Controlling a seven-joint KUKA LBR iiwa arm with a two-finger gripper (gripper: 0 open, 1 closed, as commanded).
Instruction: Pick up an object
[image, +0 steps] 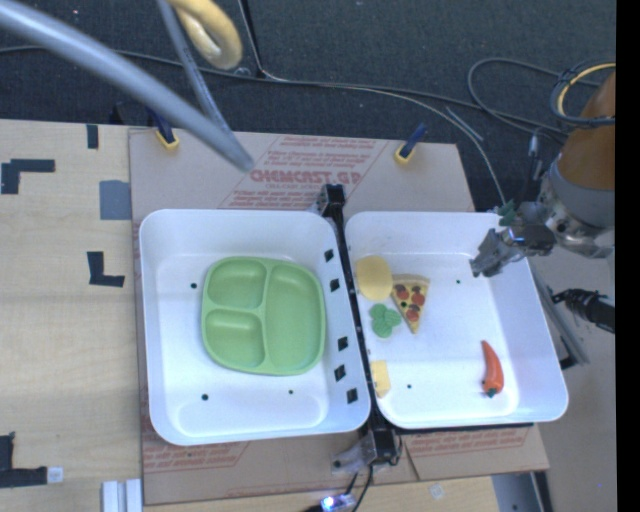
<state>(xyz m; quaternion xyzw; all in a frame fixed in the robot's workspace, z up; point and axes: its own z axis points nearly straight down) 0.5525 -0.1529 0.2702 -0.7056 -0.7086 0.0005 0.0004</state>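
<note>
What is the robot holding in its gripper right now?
Nothing. The gripper hangs over the right bin's upper right part with nothing in it; the toy foods all lie in the bin.

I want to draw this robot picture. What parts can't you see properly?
- Gripper: small and dark in the camera view, so its tip is hard to make out.
- Arm: cut off by the right edge.
- Yellow block: partly hidden behind the wall between the bins.
- Green toy: too small to name.
- Pizza slice: toppings too tiny to tell.

Robotics lab; taped bench (60, 300), clamped cardboard (300, 165), loose cables (420, 100)
</note>
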